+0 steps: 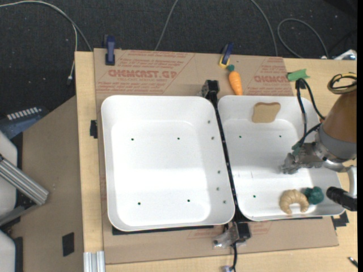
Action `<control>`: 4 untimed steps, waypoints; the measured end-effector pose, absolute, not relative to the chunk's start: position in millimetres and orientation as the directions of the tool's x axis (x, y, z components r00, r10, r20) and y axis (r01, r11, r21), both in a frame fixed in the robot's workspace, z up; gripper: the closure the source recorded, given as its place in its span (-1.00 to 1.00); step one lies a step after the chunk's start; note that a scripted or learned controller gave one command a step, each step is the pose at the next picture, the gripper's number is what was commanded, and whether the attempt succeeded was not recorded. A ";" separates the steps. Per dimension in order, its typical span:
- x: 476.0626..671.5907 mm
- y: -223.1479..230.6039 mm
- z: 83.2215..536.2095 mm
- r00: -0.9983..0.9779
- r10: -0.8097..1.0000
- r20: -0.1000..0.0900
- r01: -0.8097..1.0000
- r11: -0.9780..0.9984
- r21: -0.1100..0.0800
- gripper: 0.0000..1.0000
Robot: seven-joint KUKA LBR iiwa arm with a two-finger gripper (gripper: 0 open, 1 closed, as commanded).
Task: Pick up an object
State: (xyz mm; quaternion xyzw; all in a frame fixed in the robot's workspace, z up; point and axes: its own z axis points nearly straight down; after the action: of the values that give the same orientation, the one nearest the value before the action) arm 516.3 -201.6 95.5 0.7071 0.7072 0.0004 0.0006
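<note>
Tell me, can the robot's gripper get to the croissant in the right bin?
Probably yes. The gripper hangs inside the right bin, and the croissant lies just below it in the view, with only bare bin floor between them.

Bench (pixel 142 67) topped with brown cardboard sheet, red print across far part. Blue clamps (pixel 109 50) at far edge; black clips along sides. Dark grey carpet floor (pixel 170 16) beyond, thin pale cables (pixel 51 10) looping over it. Aluminium rail (pixel 22 180) slanting at left, beside white shape. Light even, shadows soft.
</note>
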 end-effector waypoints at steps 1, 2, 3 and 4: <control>519.1 -205.9 157.7 0.000 1.000 -0.002 1.000 0.000 0.006 1.00; 517.7 -206.2 220.0 0.000 1.000 -0.002 1.000 0.000 0.005 1.00; 518.4 -206.3 256.4 0.000 1.000 -0.001 1.000 0.000 0.004 1.00; 517.2 -162.1 246.5 -0.004 1.000 0.001 1.000 0.004 0.000 1.00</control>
State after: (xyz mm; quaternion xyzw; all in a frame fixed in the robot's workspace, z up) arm 517.2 -162.1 246.5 0.7058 0.7084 0.0004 -0.0002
